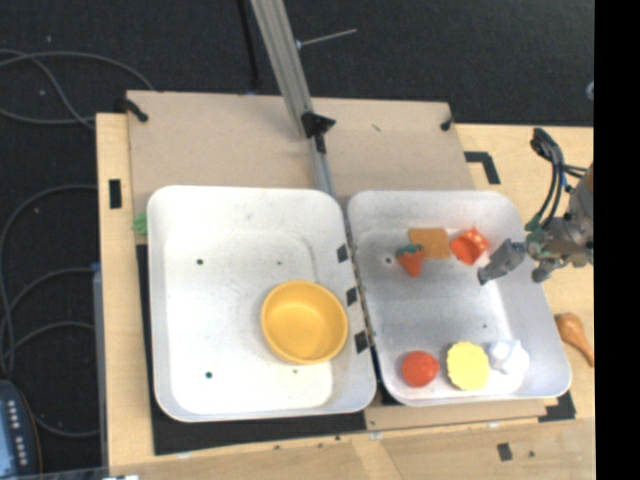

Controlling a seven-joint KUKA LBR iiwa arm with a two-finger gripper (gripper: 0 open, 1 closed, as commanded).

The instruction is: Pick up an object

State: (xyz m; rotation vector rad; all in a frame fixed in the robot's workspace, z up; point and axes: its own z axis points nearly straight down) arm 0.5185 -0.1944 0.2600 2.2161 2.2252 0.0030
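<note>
Grey two-finger gripper (512,259) over right white bin's (440,313) right edge, open/closed cannot tell. Small orange-red object (467,246) near, apart from gripper. Yellow plastic bowl (304,321) in left bin.

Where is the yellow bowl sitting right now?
In the camera view, the yellow bowl sits in the left bin, low and toward its right edge, just across the divide from the right bin.

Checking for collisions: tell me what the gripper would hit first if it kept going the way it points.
Likely the small orange-red toy, just left of the gripper in the right white bin; depth is unclear.
</note>
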